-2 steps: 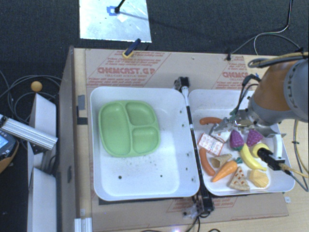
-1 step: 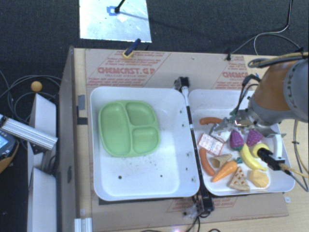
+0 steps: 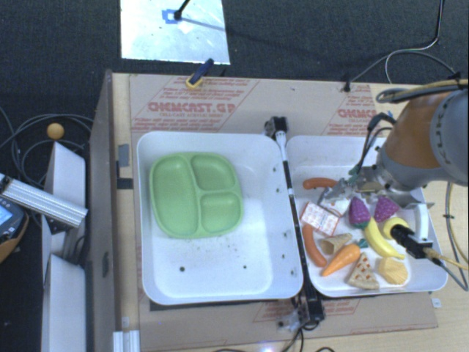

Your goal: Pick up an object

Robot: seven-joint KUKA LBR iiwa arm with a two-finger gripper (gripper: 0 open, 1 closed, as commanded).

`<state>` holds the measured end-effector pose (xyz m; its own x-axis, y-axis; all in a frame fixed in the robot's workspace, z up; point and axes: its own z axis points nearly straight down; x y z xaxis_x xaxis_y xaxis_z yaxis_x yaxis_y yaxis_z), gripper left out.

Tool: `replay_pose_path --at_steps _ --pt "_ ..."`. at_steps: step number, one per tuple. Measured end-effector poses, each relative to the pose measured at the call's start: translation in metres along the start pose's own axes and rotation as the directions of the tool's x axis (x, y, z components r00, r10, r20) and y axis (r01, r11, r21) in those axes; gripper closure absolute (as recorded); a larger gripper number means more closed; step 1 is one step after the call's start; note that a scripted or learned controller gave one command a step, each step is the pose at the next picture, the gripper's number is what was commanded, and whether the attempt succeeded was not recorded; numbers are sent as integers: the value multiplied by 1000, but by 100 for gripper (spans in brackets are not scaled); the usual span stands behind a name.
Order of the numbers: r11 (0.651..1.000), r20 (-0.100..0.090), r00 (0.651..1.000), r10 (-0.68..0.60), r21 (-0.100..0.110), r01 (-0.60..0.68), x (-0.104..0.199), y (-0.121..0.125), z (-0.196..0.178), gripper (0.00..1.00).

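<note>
A green divided plate [image 3: 196, 194] lies in the left white bin [image 3: 220, 270] (three compartments, set toward its upper left). Both bins rest on a printed cardboard sheet [image 3: 220, 105] covering the tabletop [image 3: 106, 196]. A shiny metal square [image 3: 172, 20] lies beyond it.

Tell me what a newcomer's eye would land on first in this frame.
Probably the green divided plate, alone in the left bin, big and bright against the white. Next, the cluster of toy food in the right bin: a banana, a carrot, purple pieces and a sausage. The grey and orange arm reaches over it, its gripper low among the items.
</note>
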<state>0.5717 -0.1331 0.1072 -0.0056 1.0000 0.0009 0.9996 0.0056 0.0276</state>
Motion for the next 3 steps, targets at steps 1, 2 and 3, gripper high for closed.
replay_pose_path --at_steps 1,2,3 --pt "1000 0 1000 0 0 0 0 0 0 0" --pt "1000 0 1000 0 0 0 0 0 0 0" --pt "1000 0 1000 0 1 0 0 -1 0 0"
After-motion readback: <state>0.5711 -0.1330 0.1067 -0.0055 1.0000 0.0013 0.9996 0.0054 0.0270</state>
